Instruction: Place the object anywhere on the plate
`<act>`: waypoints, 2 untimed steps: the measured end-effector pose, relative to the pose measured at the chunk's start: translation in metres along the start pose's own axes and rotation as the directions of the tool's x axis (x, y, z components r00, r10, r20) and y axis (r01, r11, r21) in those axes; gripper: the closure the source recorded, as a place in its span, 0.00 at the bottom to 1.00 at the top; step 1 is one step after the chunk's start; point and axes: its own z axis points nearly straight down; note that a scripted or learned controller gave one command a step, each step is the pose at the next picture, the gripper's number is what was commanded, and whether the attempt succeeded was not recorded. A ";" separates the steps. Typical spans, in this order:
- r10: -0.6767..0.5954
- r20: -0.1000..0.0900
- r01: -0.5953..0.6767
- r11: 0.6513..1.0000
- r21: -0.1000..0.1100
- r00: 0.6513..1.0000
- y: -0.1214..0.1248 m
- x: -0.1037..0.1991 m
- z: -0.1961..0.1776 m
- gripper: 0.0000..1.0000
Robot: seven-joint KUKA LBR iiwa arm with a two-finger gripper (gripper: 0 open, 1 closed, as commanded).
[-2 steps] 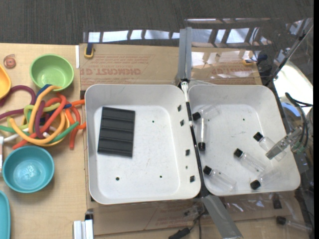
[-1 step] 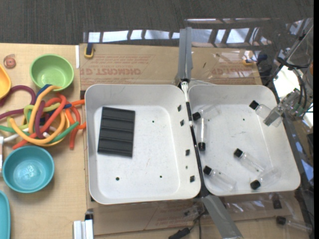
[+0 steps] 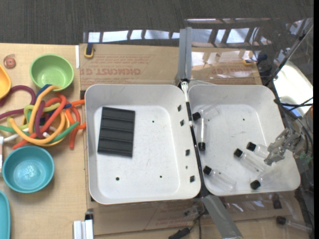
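Nearest, spotted clear black-capped vials (image 3: 251, 159) loose in right bin (image 3: 224, 96), well apart from black ribbed plate (image 3: 116, 132) in left bin (image 3: 149, 183). Found hand (image 3: 278, 151) beside one vial; could not tell its grip. Judged vials light, stiff, slick, roll-prone; best pinched mid-barrel.

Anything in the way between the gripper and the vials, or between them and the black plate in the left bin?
Nothing visible separates the gripper from the nearest vial in the right bin. Toward the black plate, the two bins' adjoining walls cross the path and would need lifting over.
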 end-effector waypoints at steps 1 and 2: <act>-0.030 0.003 0.030 1.000 -0.001 1.000 0.016 -0.024 -0.046 1.00; -0.196 0.001 0.196 0.981 0.000 0.981 0.000 0.000 0.001 1.00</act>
